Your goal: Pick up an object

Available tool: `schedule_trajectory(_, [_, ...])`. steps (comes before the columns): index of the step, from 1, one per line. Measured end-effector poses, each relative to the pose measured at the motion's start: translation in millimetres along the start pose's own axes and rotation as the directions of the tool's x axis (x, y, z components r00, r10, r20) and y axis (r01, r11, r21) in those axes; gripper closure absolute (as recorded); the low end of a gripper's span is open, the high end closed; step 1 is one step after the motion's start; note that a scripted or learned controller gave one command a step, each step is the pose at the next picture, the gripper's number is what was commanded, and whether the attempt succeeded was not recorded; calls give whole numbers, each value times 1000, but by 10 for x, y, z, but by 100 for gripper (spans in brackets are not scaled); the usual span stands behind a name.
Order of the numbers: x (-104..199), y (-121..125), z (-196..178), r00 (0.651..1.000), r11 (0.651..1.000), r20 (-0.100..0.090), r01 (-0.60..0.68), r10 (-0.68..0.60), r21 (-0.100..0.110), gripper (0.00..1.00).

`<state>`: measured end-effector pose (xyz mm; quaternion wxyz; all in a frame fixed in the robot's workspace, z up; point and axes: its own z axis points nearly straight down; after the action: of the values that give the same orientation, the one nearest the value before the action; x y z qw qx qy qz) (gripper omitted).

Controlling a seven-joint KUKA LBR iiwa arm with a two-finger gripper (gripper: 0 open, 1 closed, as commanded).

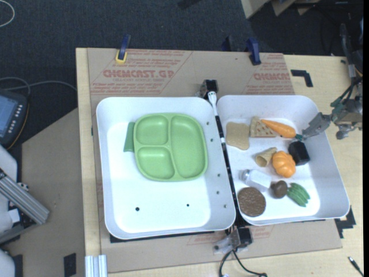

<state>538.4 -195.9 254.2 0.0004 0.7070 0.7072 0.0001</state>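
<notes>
The right bin (328,172) holds several small items: an orange carrot (278,128), a cracker (261,128), a tan bread slice (237,135), a small cone (266,156), an orange fruit (283,163), a black block (298,152), a green vegetable (299,194), a brown cookie (252,201), a small brown ball (279,188) and a white piece (254,179). My gripper (327,129) hangs over the bin's right rim, open, with nothing between its fingers. One finger (313,126) points down-left, ending just right of the carrot's tip and above the black block.
The left bin (115,201) carries a green divided plate (170,146) in its upper half. A black hinge bar (218,133) runs between the bins. Blue and yellow clamps (122,51) hold the cardboard sheet at the bench's far edge.
</notes>
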Motion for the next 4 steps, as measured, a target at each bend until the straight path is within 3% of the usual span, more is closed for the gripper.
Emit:
schedule_trajectory(2, [-17,26,1246,1000,1000,-4,-1,1,6,0])
schedule_trajectory(3, [-57,67,1515,1000,1000,9,-2,2,-14,0])
schedule_trajectory(4, [-70,86,1403,1000,1000,14,-2,2,-22,100])
